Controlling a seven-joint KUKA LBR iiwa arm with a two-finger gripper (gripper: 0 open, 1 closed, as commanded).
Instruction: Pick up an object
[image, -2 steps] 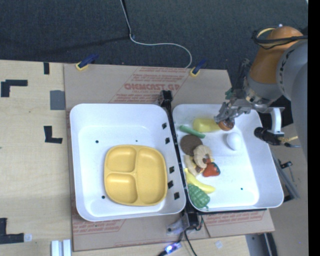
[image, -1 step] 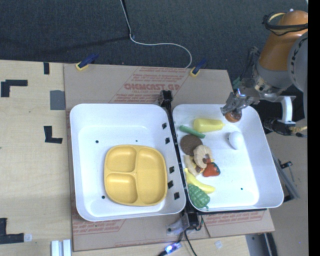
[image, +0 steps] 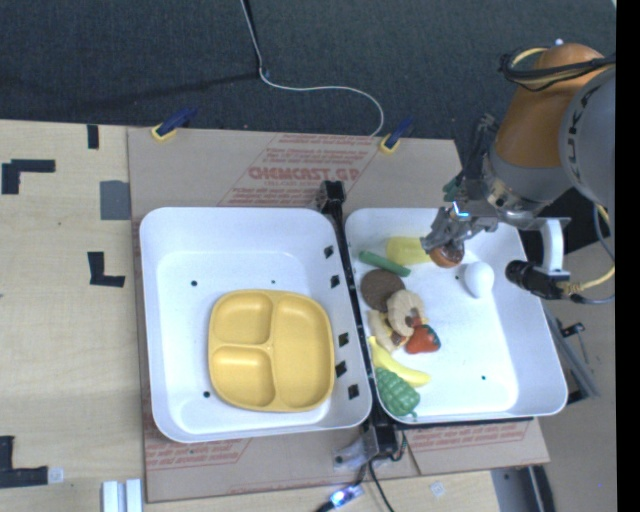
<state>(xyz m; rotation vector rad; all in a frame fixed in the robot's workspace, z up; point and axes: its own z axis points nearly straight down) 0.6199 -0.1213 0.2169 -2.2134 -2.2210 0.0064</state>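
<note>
**Gripper over the right bin**

Above the right bin (image: 520, 395), the gripper (image: 447, 243) hangs at an orange-brown ball (image: 447, 256); its grip cannot be told. Nearby lie a white egg (image: 478, 278), a yellow block (image: 405, 249) and a green bean pod (image: 384, 263). A yellow divided plate (image: 271, 350) sits in the left bin (image: 165, 250).

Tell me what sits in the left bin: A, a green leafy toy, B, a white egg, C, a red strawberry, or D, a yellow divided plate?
D: the yellow divided plate lies alone in the left bin, while the small food items sit in the right bin.
</note>
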